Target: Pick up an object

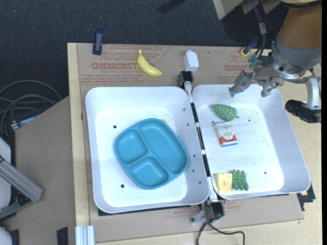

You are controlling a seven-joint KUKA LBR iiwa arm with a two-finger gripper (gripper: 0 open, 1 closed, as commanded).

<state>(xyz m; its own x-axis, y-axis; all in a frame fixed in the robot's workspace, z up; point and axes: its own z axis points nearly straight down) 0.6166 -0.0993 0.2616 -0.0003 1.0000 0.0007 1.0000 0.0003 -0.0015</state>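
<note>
My gripper (254,86) hangs open over the far edge of the right bin (286,137), its two fingers spread with nothing between them. In that bin, a green bumpy object (224,111) lies just below and left of the gripper. A small red and white carton (225,135) lies nearer the middle. At the near edge, a yellow block (223,182) lies beside a small green piece (239,179).
The left bin (99,137) holds a blue divided tray (149,152). A yellow banana (147,65), a white object (191,60) and a blue item (97,41) lie on the cardboard behind the bins. Cables trail off at the left.
</note>
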